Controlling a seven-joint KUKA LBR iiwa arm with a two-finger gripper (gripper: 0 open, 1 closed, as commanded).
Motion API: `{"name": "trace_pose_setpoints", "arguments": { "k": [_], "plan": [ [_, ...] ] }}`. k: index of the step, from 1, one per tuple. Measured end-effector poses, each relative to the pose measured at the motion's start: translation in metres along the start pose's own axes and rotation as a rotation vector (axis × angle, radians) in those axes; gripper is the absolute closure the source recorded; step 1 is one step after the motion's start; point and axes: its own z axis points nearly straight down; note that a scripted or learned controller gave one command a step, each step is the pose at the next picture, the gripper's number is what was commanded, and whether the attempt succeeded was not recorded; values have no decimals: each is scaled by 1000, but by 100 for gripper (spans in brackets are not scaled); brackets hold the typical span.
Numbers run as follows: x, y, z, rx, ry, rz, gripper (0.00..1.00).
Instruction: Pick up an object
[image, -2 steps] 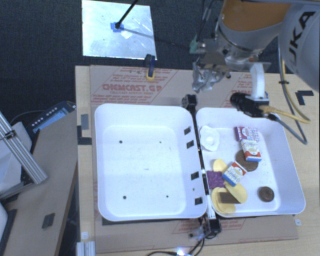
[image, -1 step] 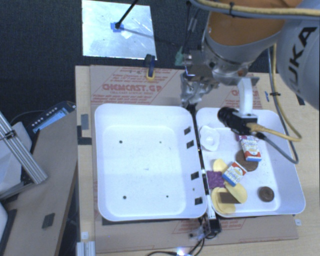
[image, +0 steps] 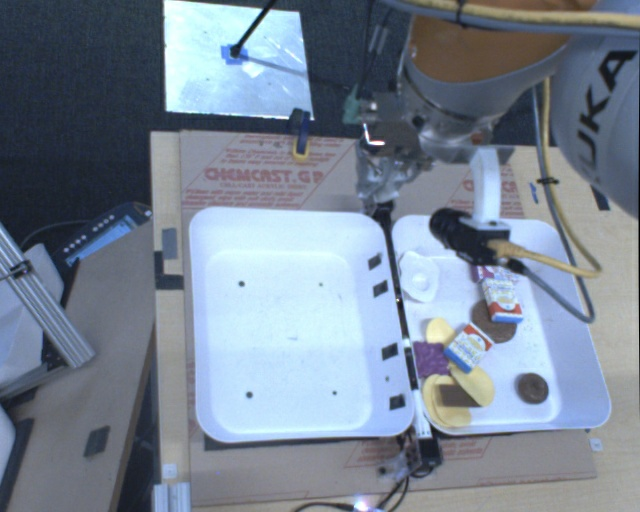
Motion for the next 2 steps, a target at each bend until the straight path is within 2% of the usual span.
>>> {"name": "trace_pose_setpoints", "arguments": {
  "k": [2],
  "plan": [
    [21,-22,-16,1,0,0,100]
  ]
}}
